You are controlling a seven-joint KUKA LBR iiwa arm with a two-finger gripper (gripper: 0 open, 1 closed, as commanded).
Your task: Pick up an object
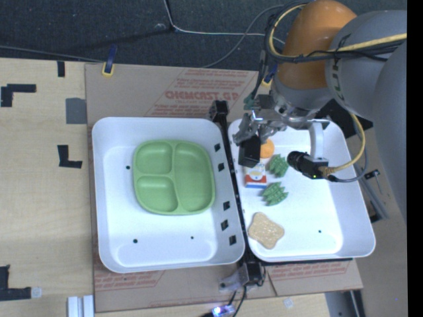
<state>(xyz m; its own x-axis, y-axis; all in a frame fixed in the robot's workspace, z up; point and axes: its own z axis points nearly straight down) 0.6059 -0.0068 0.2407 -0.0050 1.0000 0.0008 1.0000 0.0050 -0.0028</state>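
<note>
My gripper (251, 152) hangs over the back left part of the right bin (330, 236), its dark fingers pointing down at a small cluster of objects. An orange ball (266, 149) sits just right of the fingers. Below them lies a small red, white and blue item (256, 177). Two green leafy toys rest nearby, one (278, 166) to the right and one (273, 193) lower down. A tan bread-like piece (266, 230) lies near the bin's front left. Nothing visible is lifted between the fingers.
The left bin (112, 236) holds a green divided plate (174, 177). A black divider with clips (228, 177) runs between the bins. A cable and black connector (310, 164) hang from the arm over the right bin.
</note>
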